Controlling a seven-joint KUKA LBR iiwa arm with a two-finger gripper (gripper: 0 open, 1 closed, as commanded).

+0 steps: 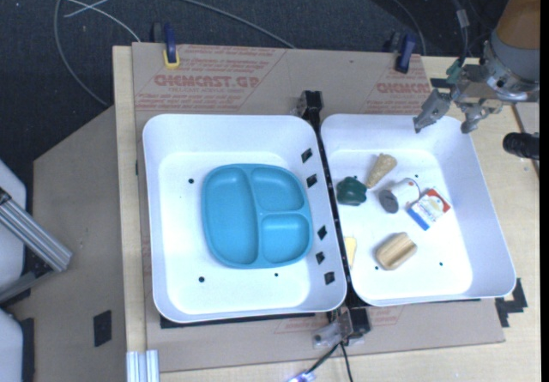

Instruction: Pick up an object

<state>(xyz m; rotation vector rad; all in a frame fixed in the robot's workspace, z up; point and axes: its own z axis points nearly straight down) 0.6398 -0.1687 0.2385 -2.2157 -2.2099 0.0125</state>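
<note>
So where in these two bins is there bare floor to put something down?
Left bin: narrow strips around the blue tray, widest along the near wall. Right bin: bare along the right wall and near edge. Its middle is crowded: green piece, cone, grey lump, packet, block.

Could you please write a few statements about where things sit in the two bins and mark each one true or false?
1. The blue divided plate lies in the left bin. True.
2. The claw is clamped on the dark green object. False: the claw hovers over the far edge of the right bin with open fingers and nothing between them; the green object lies in the bin.
3. The tan wooden block lies in the right bin, nearer the camera than the grey stone. True.
4. The red, white and blue packet rests on the blue plate. False: it lies in the right bin, right of the grey stone.
5. Both bins hold a plate. False: the plate seen is in the left bin.
</note>
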